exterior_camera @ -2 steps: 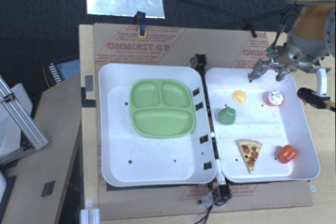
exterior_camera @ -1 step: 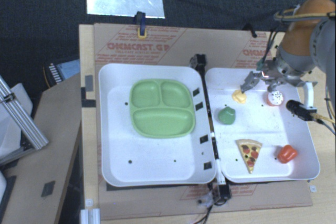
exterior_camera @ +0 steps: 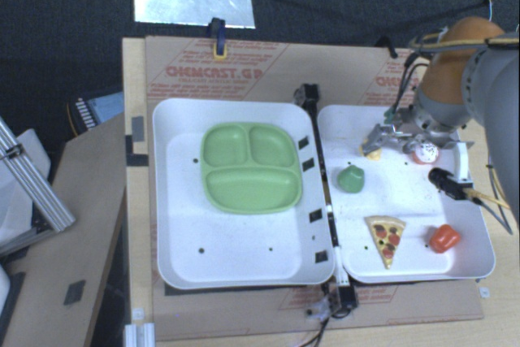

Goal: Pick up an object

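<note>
One gripper (exterior_camera: pixel 374 145) hangs low in right bin (exterior_camera: pixel 410 203), near green toy (exterior_camera: pixel 351 179), likely lining up a pick there. Open or closed: cannot tell.

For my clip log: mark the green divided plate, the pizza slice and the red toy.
green divided plate (exterior_camera: pixel 250 184): camera view, its large lower compartment.
pizza slice (exterior_camera: pixel 387 237): camera view, middle of its topping.
red toy (exterior_camera: pixel 444 238): camera view, centre of its body.

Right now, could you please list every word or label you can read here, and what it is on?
"CHEMCAST GP": red print on the brown board, behind the left bin.
Fainter red print on that board behind the right bin and along its front edge: too blurred to read.
</note>
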